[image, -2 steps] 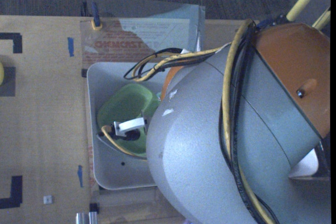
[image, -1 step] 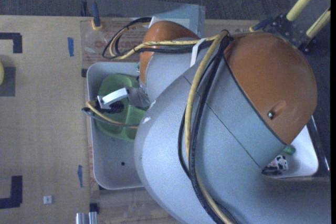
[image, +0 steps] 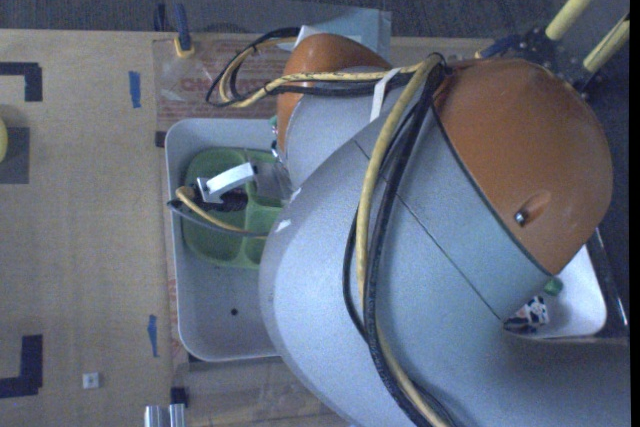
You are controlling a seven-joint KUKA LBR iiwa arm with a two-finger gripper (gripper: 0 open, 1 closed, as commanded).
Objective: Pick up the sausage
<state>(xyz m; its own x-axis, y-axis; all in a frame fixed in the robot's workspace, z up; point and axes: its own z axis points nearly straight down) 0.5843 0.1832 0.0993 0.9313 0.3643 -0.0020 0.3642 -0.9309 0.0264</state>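
Observation:
My grey arm with its orange bands (image: 430, 215) covers most of both bins. Its wrist reaches down into the left bin (image: 200, 325), and the gripper (image: 250, 200) sits low over a pale green moulded object (image: 212, 240) in the bin's upper half. The arm's bulk hides the gripper's tip and whatever lies under it. I cannot make out any sausage in the part of the bins that shows.
A small black-and-white object (image: 530, 315) lies in the right bin (image: 590, 300) near its front corner. The wooden bench (image: 80, 245) extends to the left of the bins, marked with blue tape and black corner marks.

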